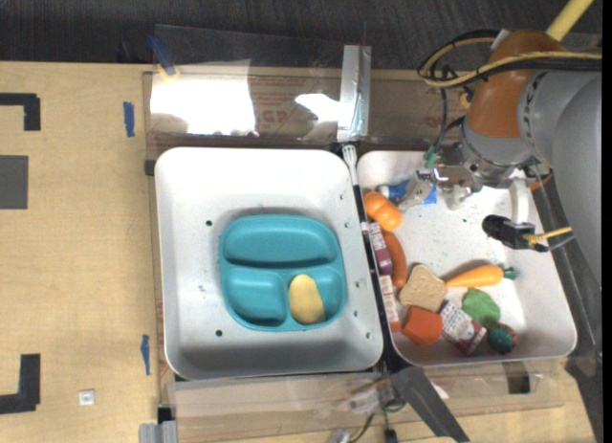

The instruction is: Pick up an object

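Over the back of the right bin, the pincer of the grey arm is seen low above the white floor, near a blue item — nothing is shown gripped in it, and whether it is set wide or narrow cannot be told from this slanted view.

The pick is judged not yet made: 0 objects are lifted, and every candidate lies on a bin floor. In the right bin, an orange fruit is found by the left wall, near the pincer, with a dark red packet below it along the same wall. Toward the front, a bread slice rests against an orange block, a carrot lies to their right, and a green vegetable and a red-and-white carton are crowded by the front edge. In the left bin, 1 yellow potato is set in the lower right compartment of a teal tray, well apart from the arm.

What is left, by this reading, is the whole of the job — a descent onto 1 item, a closing, and a lift clear of the bin. The blue item and the orange fruit are judged the nearest targets on the bench.
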